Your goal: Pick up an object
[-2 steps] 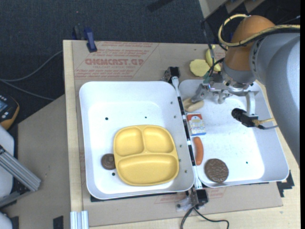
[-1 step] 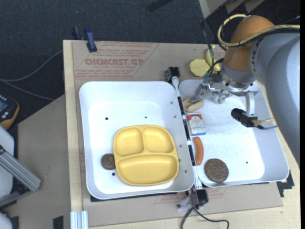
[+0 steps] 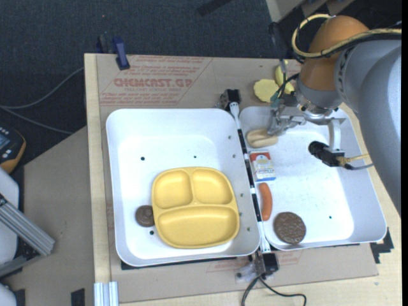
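Observation:
My gripper (image 3: 278,123) is low at the back left corner of the right bin (image 3: 357,203), just right of a tan bread-like piece (image 3: 257,138) and touching or nearly touching it. Along that bin's left wall lie a small red, white and blue carton (image 3: 262,168) and an orange sausage (image 3: 266,201). A brown round cookie (image 3: 289,227) sits at its front left. The grey arm with its orange band (image 3: 331,50) comes in from the upper right.
The left bin (image 3: 127,145) holds a yellow divided tray (image 3: 193,206) with a small brown disc (image 3: 145,216) beside it. A yellow object (image 3: 264,89) lies on the bench behind the right bin. A black part with a cable (image 3: 324,152) hangs over the right bin.

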You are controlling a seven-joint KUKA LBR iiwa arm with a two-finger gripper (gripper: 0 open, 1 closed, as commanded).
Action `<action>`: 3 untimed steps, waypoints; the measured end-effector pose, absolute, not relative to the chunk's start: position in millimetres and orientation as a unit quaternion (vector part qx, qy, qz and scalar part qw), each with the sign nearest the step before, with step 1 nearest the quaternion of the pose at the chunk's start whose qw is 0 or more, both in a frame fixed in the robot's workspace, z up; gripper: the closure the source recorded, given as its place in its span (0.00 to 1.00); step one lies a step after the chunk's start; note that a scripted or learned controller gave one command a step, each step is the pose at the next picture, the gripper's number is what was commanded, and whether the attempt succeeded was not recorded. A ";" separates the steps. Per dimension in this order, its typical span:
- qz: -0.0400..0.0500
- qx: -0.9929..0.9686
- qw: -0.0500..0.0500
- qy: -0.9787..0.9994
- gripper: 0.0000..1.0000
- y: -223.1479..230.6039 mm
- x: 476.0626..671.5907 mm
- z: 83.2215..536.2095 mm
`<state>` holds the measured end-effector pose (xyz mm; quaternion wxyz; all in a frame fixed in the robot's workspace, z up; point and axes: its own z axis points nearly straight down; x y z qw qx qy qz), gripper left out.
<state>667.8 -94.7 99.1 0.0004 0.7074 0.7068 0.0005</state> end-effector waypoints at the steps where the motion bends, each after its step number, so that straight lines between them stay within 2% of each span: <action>1: 0.000 0.707 0.000 0.707 0.00 -94.7 667.5 98.4; 3: 0.000 0.707 0.002 0.707 0.00 -93.4 668.1 89.0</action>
